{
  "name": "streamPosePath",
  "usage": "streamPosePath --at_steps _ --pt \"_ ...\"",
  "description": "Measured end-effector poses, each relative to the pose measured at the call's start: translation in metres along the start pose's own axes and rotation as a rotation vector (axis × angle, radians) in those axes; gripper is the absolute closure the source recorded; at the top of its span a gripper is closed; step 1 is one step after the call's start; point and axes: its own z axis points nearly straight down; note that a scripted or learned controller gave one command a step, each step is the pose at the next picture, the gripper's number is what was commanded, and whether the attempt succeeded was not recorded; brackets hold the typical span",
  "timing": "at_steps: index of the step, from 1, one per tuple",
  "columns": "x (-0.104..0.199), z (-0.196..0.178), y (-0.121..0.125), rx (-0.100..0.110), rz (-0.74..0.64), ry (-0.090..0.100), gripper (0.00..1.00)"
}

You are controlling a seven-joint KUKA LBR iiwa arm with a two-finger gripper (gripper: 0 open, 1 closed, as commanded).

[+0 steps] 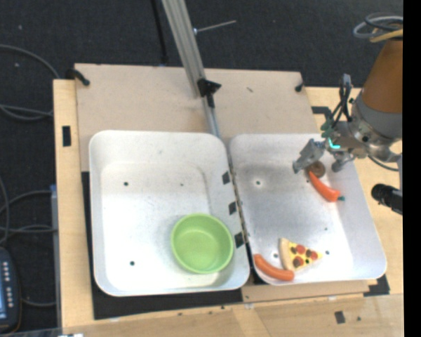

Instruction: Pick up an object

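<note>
The tool (322, 160) hangs open at the right of the frame, its fingers spread just above the upper end of the carrot (324, 187) in the right bin (266, 153). This looks like the approach step: next it needs to drop onto the carrot and close.

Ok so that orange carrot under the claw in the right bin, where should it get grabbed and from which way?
Probably at its middle, coming straight down from above. The carrot lies flat on the right bin's floor, long and thin, running diagonally from upper left to lower right. So the claw should close across the narrow width, not along the length.
</note>
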Motion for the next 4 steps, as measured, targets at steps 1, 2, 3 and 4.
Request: streamPosePath --at_steps 1,2,3,4 --pt "-0.004 0.046 0.007 0.005 0.005 -0.004 0.0" --pt "-0.013 0.102 -0.001 0.007 0.005 -0.003 0.0" --pt "-0.012 0.165 -0.006 0.008 0.004 -0.003 0.0" --pt "-0.012 0.15 -0.003 -0.001 0.009 -0.001 1.0"
